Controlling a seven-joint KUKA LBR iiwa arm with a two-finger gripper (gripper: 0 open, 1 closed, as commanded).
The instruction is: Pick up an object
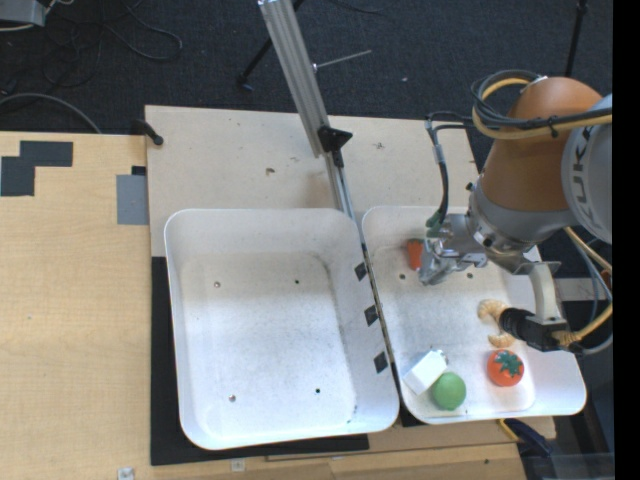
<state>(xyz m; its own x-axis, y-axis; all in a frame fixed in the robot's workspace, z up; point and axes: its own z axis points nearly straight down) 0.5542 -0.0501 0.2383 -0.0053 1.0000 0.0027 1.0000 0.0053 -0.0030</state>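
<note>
We see our gripper [437, 268] low over the right bin [560, 393], whether its fingers are spread or closed we cannot tell, with a small orange object [414, 254] just beside it on the side toward the left bin [200, 230], so we judge that the nearest pick

Ball [449, 390] beside block [425, 370] in right bin [560, 398].

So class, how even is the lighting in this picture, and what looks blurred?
Camera view: soft, even light; the empty white left bin is bright without harsh glare; shadows are faint; the small orange object beside the grey two-finger gripper is too blurred to identify.
</note>
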